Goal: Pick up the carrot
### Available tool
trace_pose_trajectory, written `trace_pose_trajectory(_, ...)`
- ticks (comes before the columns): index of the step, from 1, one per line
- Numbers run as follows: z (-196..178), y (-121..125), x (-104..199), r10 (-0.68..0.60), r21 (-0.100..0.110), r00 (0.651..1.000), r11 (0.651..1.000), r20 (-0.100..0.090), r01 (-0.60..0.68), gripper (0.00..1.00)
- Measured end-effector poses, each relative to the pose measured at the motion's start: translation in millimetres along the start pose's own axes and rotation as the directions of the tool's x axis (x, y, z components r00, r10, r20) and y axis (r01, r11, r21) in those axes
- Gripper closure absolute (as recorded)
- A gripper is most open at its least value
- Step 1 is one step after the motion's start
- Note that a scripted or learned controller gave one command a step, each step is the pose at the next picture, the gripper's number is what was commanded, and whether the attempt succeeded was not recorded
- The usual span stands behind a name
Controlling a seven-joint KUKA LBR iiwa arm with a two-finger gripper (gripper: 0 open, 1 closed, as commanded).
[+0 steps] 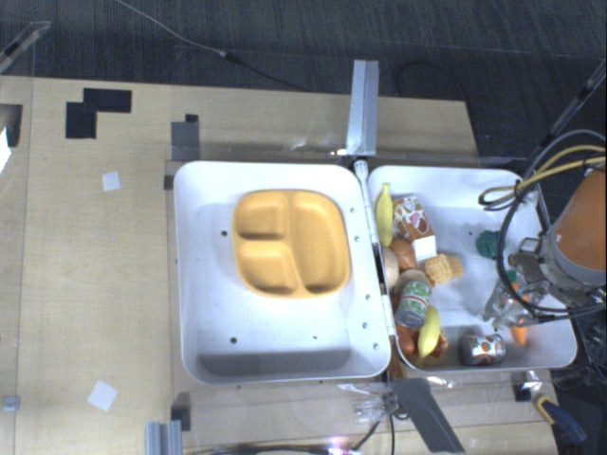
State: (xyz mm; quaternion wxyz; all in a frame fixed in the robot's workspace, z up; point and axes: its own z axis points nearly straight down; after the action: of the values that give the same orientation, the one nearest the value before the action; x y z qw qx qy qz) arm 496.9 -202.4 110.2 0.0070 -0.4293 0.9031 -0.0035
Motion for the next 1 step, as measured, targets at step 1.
trace_pose_trajectory(1,-21.6,-1.8,-3.0,-0.252,-0.006,0.968,0.968,-0.002,0.252,1.00)
